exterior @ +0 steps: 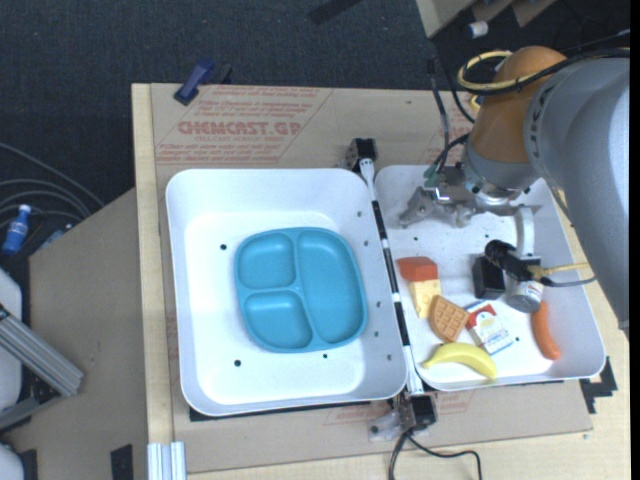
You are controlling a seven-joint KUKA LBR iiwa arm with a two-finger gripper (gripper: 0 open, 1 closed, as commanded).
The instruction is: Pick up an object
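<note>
Grey metal jaws hang low over the back-left part of the right bin (445, 243), at the end of the arm (585, 158) that reaches in from the right. Whether they are apart or together cannot be told, and nothing can be seen between them.

The things to pick all lie in this bin, nearer the front than the jaws. A red block (417, 267) is closest, by the bin's left wall, with a yellow cheese wedge (428, 294) touching its front side. A brown waffle (448, 319) lies just in front of the cheese, beside a small red and white carton (492, 329). A banana (461, 360) lies at the front edge, and an orange sausage (546, 331) near the right wall.

The left bin (200, 268) holds a blue divided plate (300, 288) at its middle. Both bins rest on a pale table (160, 168) with red lettering at the back.
</note>
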